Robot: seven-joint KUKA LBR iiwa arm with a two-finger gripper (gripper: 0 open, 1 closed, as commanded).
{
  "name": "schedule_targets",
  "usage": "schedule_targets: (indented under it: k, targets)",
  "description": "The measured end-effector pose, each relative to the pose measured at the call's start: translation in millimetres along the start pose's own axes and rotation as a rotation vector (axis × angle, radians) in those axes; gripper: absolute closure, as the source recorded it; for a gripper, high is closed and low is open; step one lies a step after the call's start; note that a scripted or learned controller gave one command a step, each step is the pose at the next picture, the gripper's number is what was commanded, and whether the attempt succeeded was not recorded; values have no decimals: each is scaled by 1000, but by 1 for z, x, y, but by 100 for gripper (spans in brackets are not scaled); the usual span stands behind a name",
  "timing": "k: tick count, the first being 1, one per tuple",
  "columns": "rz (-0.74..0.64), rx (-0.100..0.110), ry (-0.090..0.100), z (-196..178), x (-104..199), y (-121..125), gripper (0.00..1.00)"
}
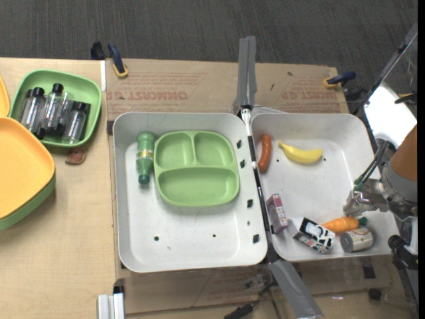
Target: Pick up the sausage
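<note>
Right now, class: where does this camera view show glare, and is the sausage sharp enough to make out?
Camera view: bright glare washes out a white patch at the right edge above the claw; the sausage shows clearly in the evenly lit right bin.

Bright even overhead light, soft faint shadows, mild glare on white bins (pixel 186 258), slightly soft focus throughout

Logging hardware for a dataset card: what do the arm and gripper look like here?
At the right edge, an orange band on the arm, with a grey metal wrist below. The gripper is silvery metal with thin dark and green rods running up from it.
</note>
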State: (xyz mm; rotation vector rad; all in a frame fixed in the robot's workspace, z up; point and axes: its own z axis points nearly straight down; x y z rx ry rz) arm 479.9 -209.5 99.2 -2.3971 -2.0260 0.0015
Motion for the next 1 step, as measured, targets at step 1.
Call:
schedule_targets:
  k: [1]
  targets:
    - [158, -1, 0, 8, 50, -11, 100]
